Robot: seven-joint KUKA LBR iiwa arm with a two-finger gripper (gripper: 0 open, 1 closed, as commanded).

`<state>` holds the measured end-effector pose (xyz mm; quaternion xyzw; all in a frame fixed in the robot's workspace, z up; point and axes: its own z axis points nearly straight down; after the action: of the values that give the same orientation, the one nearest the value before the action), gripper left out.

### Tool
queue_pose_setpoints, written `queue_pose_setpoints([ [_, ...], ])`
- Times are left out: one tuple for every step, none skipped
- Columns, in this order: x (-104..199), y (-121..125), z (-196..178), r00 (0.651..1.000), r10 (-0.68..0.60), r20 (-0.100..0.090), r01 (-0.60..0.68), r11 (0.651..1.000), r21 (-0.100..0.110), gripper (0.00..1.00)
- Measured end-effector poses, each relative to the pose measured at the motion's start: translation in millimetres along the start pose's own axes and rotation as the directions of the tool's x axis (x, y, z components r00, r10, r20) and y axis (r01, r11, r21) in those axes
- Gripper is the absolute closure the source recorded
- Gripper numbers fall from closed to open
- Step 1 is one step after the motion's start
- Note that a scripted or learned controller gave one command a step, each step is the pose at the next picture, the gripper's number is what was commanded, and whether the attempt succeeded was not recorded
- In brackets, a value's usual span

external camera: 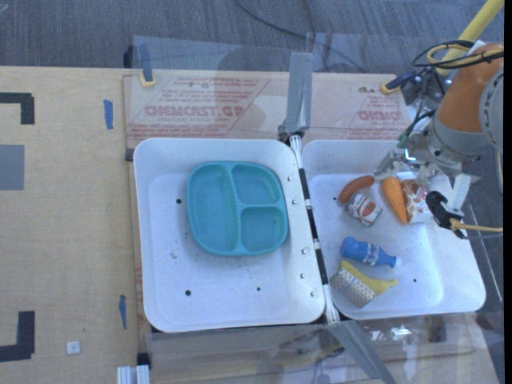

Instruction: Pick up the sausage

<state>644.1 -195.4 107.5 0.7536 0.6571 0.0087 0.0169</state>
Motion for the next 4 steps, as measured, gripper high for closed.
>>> queue_pose_setpoints([
  [-3.0,-6.7,-0.4,0.997,-0.076,0.000,0.076,0.997,-0.005,0.00],
  [-6.0,-7.9,-0.4,0.996,-0.090,-0.004,0.090,0.996,-0.007,0.00],
  [-3.1,-6.6,-0.1,0.992,-0.129,0.003,0.129,0.992,-0.004,0.00],
  [-6.9,-9.3,-0.4,0.985,-0.172,0.000,0.172,0.985,-0.005,0.00],
])
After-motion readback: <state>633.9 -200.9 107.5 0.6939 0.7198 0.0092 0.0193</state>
